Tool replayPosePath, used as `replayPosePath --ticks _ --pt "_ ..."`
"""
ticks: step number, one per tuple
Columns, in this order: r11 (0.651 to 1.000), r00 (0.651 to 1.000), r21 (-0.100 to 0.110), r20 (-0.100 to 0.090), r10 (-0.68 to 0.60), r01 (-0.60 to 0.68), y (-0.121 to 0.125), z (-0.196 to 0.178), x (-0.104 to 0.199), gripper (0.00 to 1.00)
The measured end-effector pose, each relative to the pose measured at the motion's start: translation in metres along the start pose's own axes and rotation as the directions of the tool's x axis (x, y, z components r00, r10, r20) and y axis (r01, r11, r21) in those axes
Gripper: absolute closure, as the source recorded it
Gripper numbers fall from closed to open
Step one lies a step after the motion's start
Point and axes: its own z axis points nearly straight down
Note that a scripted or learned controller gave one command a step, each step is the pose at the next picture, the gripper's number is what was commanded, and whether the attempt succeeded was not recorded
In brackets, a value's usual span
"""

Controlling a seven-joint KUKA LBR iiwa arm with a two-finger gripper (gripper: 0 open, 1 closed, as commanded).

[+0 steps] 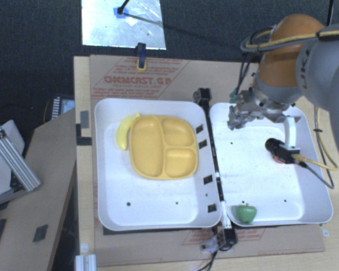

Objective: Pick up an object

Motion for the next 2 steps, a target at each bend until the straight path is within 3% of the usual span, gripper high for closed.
replayPosePath --ticks 2 --pt "1.0 1.0 -0.001 0.0 0.0 0.0 -0.004 0.001 0.11 1.0"
